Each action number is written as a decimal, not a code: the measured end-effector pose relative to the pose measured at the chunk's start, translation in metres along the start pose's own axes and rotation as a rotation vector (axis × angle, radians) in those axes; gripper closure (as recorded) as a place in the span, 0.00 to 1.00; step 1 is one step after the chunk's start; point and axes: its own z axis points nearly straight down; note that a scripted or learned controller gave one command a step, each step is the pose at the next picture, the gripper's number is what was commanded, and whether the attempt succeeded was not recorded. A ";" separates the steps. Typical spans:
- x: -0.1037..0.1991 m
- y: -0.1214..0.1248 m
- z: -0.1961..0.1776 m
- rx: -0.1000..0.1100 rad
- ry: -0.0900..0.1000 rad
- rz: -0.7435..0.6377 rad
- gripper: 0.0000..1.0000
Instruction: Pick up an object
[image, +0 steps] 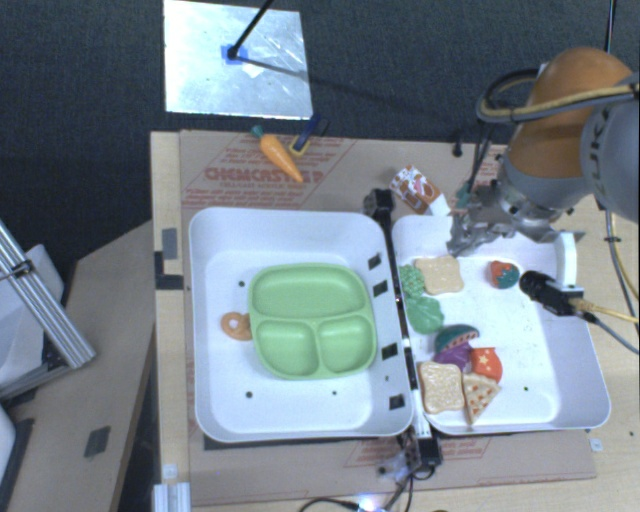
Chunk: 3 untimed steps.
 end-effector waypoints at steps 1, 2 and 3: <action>0.040 -0.032 -0.008 0.001 0.001 -0.001 1.00; 0.074 -0.067 0.008 0.003 0.000 0.000 1.00; 0.092 -0.099 0.014 0.002 0.000 0.001 1.00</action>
